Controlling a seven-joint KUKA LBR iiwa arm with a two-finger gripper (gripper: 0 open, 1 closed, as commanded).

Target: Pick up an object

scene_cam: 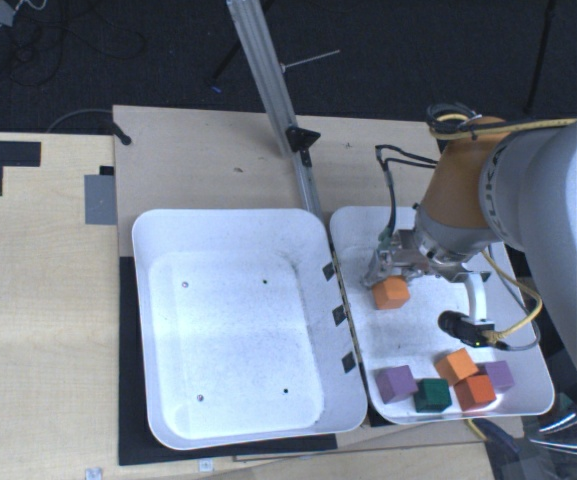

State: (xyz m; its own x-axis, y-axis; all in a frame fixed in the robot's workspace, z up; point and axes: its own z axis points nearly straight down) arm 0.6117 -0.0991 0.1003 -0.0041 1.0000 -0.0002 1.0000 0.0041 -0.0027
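Your claw (392, 268) hangs in the right bin (408, 353), and the orange cube (391, 293) sits right at its tip, just below it in the view, near the bin's left wall. You cannot tell from here whether the cube is gripped. The other blocks (446, 380) lie well apart, at the bin's near edge.

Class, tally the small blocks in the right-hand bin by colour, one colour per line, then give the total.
Orange blocks: 3
Purple blocks: 2
Green block: 1
Total: 6 blocks
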